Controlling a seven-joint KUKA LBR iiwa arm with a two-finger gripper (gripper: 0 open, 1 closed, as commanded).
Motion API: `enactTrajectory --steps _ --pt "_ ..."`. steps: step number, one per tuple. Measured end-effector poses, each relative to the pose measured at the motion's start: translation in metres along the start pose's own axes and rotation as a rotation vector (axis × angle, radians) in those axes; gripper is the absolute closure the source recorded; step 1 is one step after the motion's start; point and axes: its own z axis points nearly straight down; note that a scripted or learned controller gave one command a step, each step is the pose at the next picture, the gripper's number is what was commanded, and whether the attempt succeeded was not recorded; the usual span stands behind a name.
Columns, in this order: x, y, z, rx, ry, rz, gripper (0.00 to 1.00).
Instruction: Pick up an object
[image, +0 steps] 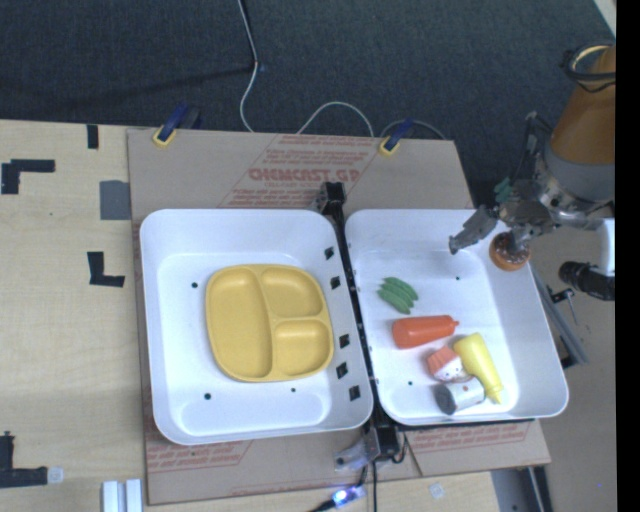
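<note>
The right bin (520, 330) holds several small items: a green vegetable (398, 293), an orange carrot (424, 329), a yellow bottle (481, 365), a small pink and white piece (447, 365) and a grey cylinder (458, 398). My gripper (492, 240) hangs over the bin's far right corner, up and to the right of the green vegetable and apart from all these items. A small orange-brown round thing (510, 257) sits right under the gripper at the bin's rim; whether it is held is unclear.
The left bin (170, 300) holds a yellow divided plate (270, 322). A black hinge strip (345, 310) runs between the bins. The arm (585, 130) stands at the far right, and a white cable (300, 120) lies behind the bins.
</note>
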Motion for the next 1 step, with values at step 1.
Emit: enactTrajectory --steps 1 --pt "0.0003 0.0023 -0.0067 -0.011 -0.002 -0.003 0.0"
